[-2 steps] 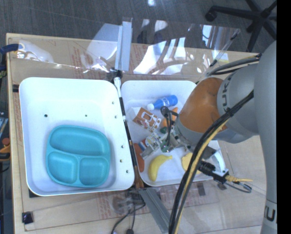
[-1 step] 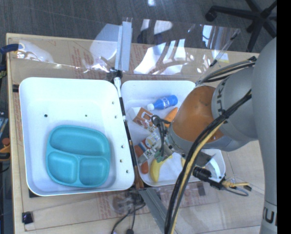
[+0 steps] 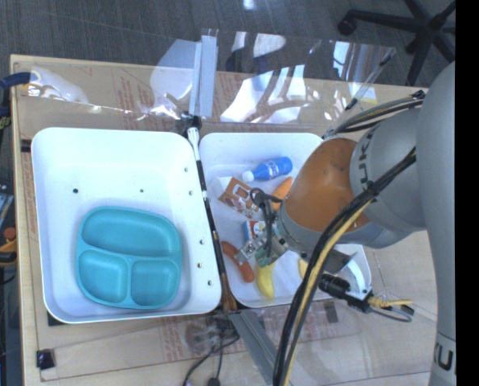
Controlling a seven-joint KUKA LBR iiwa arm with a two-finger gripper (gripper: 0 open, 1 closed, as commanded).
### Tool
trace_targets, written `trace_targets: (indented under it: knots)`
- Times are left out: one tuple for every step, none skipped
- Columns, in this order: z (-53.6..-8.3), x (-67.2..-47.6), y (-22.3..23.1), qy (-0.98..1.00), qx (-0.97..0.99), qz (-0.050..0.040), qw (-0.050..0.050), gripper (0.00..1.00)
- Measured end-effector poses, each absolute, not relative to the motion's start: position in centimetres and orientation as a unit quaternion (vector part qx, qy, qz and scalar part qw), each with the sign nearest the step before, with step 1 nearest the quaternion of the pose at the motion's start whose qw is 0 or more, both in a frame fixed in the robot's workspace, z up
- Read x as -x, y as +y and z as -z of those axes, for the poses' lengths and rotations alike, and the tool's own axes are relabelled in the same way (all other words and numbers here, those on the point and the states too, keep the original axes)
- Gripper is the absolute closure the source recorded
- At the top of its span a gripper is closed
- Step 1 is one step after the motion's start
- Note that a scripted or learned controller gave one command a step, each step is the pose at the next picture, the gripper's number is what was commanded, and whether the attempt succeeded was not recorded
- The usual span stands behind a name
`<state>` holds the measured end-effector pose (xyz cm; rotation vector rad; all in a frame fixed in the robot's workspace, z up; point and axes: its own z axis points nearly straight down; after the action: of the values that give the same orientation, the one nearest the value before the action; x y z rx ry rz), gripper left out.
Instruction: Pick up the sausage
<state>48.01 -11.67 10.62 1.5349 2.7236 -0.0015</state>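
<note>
The sausage (image 3: 237, 261), reddish-brown and short, lies near the front left corner of the right bin (image 3: 215, 155), beside a yellow banana (image 3: 265, 281). My gripper (image 3: 259, 240) hangs low over the bin just right of and behind the sausage, its tip among the items. The orange-banded wrist (image 3: 328, 191) covers much of the bin's right side. Nothing shows between the fingers.
A blue bottle (image 3: 271, 168), an orange carrot-like piece (image 3: 281, 187) and a brown-and-white packet (image 3: 238, 194) lie at the back of the right bin. The left bin (image 3: 111, 147) holds a teal divided plate (image 3: 130, 256). A divider rail (image 3: 206, 215) separates the bins.
</note>
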Motion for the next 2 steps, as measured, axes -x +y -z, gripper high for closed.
trace_targets:
  knots:
    - [-19.13,-51.54,-4.62,0.903,-0.430,0.0004,-0.001,1.00]
    - [-19.11,-51.53,-4.64,0.903,-0.430,0.0005,-0.001,0.00]
